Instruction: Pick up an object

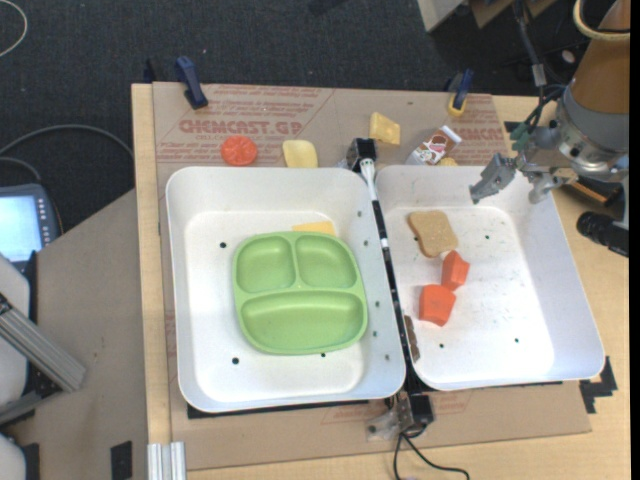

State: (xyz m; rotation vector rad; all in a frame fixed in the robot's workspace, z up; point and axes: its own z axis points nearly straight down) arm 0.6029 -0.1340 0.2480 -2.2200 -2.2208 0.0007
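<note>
Camera view: tool (515,180) spread wide, holding nothing; bread slice (432,232) lies nearby, apart.

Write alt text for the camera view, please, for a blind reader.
The gripper hangs open over the far edge of the right bin, which holds a bread slice and two orange blocks. The left bin holds a green divided plate.

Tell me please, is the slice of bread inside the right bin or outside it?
Inside: the slice of bread lies flat on the right bin floor, near its upper left.
</note>
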